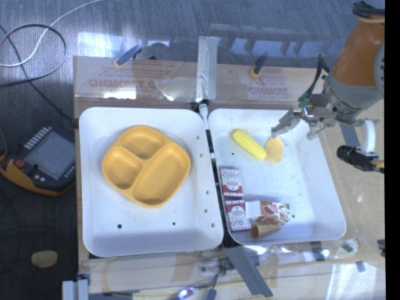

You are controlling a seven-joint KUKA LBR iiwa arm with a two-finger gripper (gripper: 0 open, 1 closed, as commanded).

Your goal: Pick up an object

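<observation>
The gripper [299, 124] is hanging over the upper right part of the right bin [325, 186], coming off the grey arm with the orange band [359, 55] that reaches in from the right. Its two fingers look spread apart, one thin finger [284, 122] poking out to the left toward the middle of the bin, the other [314, 130] closer to the wrist. Nothing sits between them, so it's got hold of nothing.

Just below and left of that left fingertip there's a small yellow-orange chunk [274, 149], maybe a toy piece of cheese or fruit, hard to say. Right beside it, touching or nearly so, lies a yellow corn cob [249, 144], slanted from upper left to lower right.

Further down the same bin, along its left wall, there's a red and white carton [231, 181] lying flat, then another red and white pack [237, 215] below it. Next to that, near the bottom edge, sits a small snack wrapper [274, 210] with a brownish cone-shaped thing [265, 229] just under it.

The left bin [100, 230] has a yellow divided plate [146, 165] with three compartments sitting about in its middle.

Off the bench on the left, a control pendant [42, 161] with an orange edge lies on the floor, with cables [37, 36] looping above it.
</observation>
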